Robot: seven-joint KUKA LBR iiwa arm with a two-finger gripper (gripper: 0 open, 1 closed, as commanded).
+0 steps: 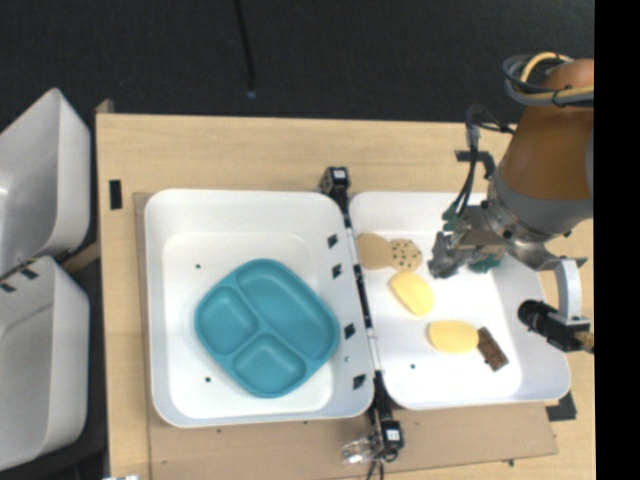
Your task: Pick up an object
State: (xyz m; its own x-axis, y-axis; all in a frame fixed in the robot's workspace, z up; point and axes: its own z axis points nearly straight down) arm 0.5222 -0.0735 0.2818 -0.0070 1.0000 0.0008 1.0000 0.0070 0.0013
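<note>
One candidate stands out from my station: the yellow piece (pixel 411 293) lies in the right bin (pixel 530 383), just beside and lower-left of my pincer (pixel 447 261), whose opening I cannot tell and which shows nothing held.

Grey arm (pixel 545 158) bent downward, gripper (pixel 447 260) low

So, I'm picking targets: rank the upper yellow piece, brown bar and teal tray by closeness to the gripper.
From the gripper:
1. Upper yellow piece, just below-left, right bin.
2. Brown bar, lower in that bin.
3. Teal tray, left bin.
</note>
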